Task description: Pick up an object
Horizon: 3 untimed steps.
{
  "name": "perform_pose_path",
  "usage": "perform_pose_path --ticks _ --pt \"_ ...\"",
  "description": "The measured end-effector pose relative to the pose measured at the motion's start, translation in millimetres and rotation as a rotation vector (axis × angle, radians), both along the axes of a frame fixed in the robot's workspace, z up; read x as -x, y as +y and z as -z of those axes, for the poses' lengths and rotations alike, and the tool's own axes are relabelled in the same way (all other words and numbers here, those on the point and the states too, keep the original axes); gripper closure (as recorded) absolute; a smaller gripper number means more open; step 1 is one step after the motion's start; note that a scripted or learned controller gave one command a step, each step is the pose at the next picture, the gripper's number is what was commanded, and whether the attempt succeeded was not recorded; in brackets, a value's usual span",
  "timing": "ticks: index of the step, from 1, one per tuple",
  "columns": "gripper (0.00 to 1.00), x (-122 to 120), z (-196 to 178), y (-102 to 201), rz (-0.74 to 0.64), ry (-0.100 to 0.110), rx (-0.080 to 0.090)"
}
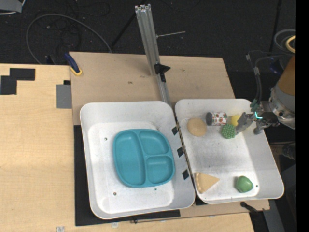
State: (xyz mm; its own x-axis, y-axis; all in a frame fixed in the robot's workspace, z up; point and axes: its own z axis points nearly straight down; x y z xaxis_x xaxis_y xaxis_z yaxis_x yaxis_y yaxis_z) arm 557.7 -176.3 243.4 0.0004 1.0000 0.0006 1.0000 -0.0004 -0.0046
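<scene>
The right bin (260,158) holds several small items. A tan round piece (196,127) lies at its upper left. Beside it are a small spotted can (217,118) on its side, a yellow piece (235,119) and a bumpy green ball (228,131). A tan wedge (206,181) and a smooth green fruit (244,183) rest near the front edge. My gripper (251,124) hangs low at the bin's upper right, just right of the yellow piece and the bumpy ball. It is open, with nothing between its fingers.
The left bin (96,129) carries a teal divided plate (144,156). An upright metal post (149,42) rises behind the gap between the bins. The arm (287,95) enters from the right, above the right bin's far corner.
</scene>
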Motion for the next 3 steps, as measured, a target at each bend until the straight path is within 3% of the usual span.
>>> perform_pose_path --ticks 1,3 --pt "0.00 -1 -2 0 0.000 -0.004 0.001" --pt "0.00 5 117 3 0.000 0.001 -0.001"
